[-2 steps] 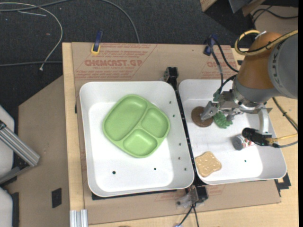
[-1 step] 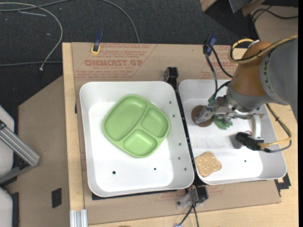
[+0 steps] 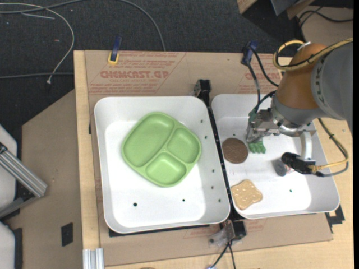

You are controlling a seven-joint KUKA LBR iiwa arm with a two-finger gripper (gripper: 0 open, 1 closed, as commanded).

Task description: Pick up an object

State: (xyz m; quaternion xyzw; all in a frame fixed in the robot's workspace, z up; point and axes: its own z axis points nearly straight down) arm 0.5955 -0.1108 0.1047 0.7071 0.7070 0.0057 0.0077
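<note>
Gripper [image 3: 257, 139] is low in the right shallow white bin [image 3: 320, 198], fingertips at a small green ridged object [image 3: 257, 147] that lies just right of a flat round brown disc [image 3: 234, 150]; cannot tell whether the jaws are parted or clenched, or whether they grip the green piece. A tan waffle-textured cracker-shaped piece [image 3: 246, 194] lies near that bin's front left corner. A light green three-compartment plastic plate [image 3: 161, 148] sits mid left white bin [image 3: 112, 206].

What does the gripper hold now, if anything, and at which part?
It cannot be told. The gripper is low in the right bin, right at a small green object, but a hold between its fingers is not visible.
</note>
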